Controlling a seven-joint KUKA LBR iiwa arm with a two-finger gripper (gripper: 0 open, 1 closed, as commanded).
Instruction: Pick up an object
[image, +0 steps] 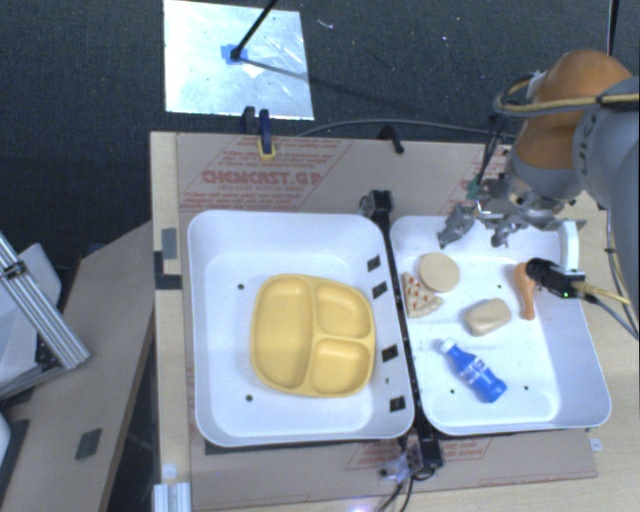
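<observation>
From the camera view I count two white bins side by side on the bench. The left bin (210, 300) holds one thing: a yellow tray (312, 333) with three sections, lying flat in the middle.

The right bin (570, 390) holds five small things. One round tan disc (438, 271) sits near the top left of this bin. One waffle slice (419, 295) lies just below it, touching its edge. One tan bread-like lump (487, 316) lies near the middle. One orange stick-like piece (524, 289) lies to the right of the lump. One blue bottle (474, 372) with a white cap lies on its side lower down, apart from the others.

I see one gripper (480, 228) on the arm (575, 110). It hangs over the top edge of the right bin, above the round disc. Its two fingers (452, 228) are spread apart, and nothing is between them.
</observation>
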